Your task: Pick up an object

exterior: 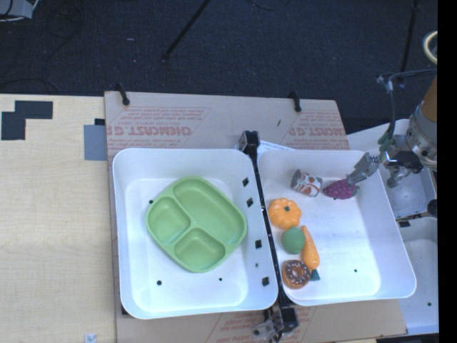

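From the fixed camera above the bench, two shallow white plastic bins are seen side by side on a cardboard sheet. The left bin [136, 191] holds a light green, three-compartment plastic tray [196, 224], lying flat near its middle. In the right bin [378, 263] several toy items are gathered toward the left and upper parts: a small white and orange can [306, 183] lying on its side, a purple bunch of toy grapes [340, 189] just to its right, an orange toy pumpkin [284, 213], a green round toy [293, 240] below it, an orange carrot [310, 250] touching the green toy's right side, and a brown frosted doughnut [295, 273] at the bottom of the group. The grey two-finger gripper [360, 174] is seen at the right bin's upper right, tilted down toward the grapes, its tip just beside them. Whether anything is pinched cannot be told.
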Tool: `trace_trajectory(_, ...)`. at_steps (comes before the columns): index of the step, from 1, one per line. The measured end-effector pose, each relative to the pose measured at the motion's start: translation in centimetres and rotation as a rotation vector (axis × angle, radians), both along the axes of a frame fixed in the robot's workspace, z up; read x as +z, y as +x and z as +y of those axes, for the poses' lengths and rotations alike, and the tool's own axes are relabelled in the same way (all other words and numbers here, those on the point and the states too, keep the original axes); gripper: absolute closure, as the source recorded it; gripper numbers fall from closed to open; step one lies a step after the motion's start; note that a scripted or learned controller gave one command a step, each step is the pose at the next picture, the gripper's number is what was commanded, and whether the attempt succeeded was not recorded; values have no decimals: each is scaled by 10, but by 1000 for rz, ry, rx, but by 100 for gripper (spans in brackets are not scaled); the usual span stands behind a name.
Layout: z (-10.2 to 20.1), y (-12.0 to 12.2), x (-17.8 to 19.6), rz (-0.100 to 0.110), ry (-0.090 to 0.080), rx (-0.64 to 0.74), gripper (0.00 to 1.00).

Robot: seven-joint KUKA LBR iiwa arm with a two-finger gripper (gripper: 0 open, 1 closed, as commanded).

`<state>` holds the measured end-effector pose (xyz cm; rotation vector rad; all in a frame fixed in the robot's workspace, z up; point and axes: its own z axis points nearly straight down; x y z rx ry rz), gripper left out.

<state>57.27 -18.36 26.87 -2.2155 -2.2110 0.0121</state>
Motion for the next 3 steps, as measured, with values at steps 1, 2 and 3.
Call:
trace_trajectory(1, 0, 2, 7, -12, -3, 2, 0)
trace_trajectory(2, -7, 1, -54, -6, -1, 2, 0)
trace_trajectory(3, 1, -2, -100, -6, 0, 2, 0)
